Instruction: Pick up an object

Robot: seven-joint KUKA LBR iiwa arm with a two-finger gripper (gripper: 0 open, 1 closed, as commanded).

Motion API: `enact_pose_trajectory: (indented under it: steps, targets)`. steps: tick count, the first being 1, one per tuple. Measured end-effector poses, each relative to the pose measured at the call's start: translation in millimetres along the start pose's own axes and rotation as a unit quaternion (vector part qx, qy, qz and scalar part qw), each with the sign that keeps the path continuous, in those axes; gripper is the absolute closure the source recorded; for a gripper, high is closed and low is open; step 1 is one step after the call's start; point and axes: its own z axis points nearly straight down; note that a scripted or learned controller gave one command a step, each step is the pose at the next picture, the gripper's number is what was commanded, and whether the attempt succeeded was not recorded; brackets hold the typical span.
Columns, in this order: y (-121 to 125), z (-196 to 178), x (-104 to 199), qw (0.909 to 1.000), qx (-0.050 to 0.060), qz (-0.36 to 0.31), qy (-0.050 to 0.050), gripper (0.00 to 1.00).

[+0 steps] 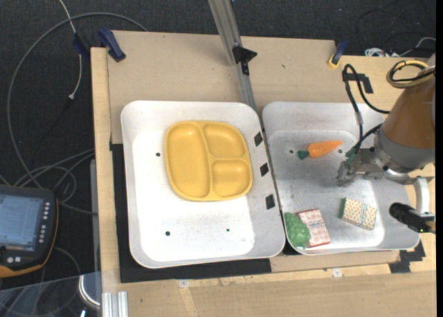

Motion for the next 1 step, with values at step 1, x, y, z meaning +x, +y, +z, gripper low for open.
enact_pose_trajectory:
  steps: [1]
  targets:
    - [1.5, -43.3, 0.1, 1.0000, 0.004, 0.000, 0.000, 1.00]
